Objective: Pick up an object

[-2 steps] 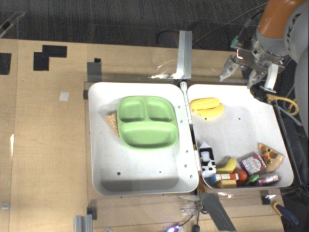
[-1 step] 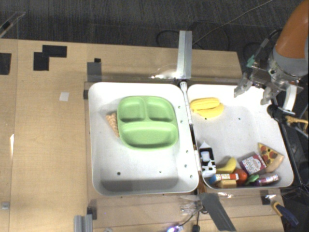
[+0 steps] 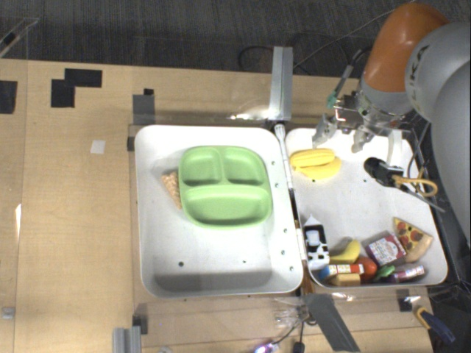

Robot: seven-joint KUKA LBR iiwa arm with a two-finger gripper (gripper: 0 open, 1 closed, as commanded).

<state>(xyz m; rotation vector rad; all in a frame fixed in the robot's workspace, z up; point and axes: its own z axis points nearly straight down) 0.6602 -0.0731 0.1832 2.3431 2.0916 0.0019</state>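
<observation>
You have open floor mid right bin (image 3: pixel 434 271); banana (image 3: pixel 316 162) blocks at ten o'clock, clutter (image 3: pixel 368 259) crowds six o'clock.

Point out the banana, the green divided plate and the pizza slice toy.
banana (image 3: pixel 316 162), camera view, middle of the yellow fruit.
green divided plate (image 3: pixel 223 185), camera view, ridge between its compartments.
pizza slice toy (image 3: pixel 412 237), camera view, centre of the wedge.
</observation>
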